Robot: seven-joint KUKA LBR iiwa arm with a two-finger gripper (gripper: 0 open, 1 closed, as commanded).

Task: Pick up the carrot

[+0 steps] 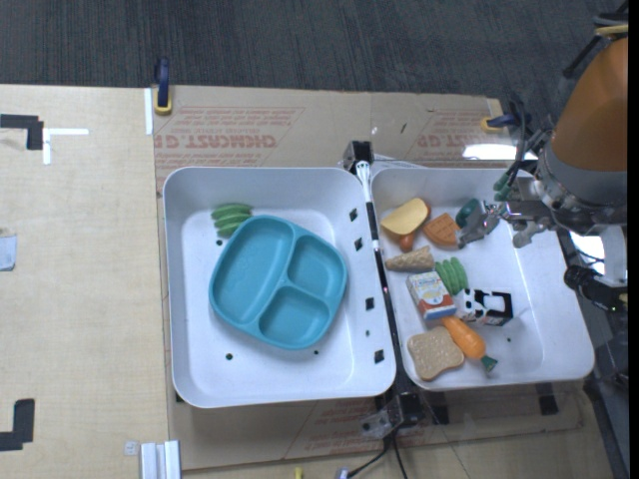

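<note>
A: Where is the carrot (465, 338)?

B: Right bin (559, 362), near its front edge. It lies at a slant, orange body with a small green tip pointing to the front right. Its upper end sits just beside a small black-and-white carton (487, 307); its lower side touches a slice of bread (434, 353).

A: And the gripper (482, 220)?

B: Over the back part of the right bin, reaching in from the right. Well apart from the carrot. Nothing visible between its fingers. Open or closed, I cannot tell; the metal parts blur together there.

A: What lies near the gripper?

B: A dark green item (467, 211) right at its tip, an orange wedge (441, 230) just beside that, and a yellow and red piece (404, 218) further left. Whether the tip touches the green item, cannot tell.

A: Rest of the right bin?

B: A tan slice (409, 260) below the yellow piece. A green pod (452, 272) in the middle. A small carton with blue and red print (430, 295) just left of the black-and-white one.

A: Left bin (190, 297)?

B: A blue divided plate (279, 281) with three compartments, lying slightly turned. A green bean pod (232, 217) at its upper left, touching or just beside the plate rim.

A: The surface (70, 297)?

B: Pale wood on the left, cardboard sheet (250, 128) under the bins.
</note>
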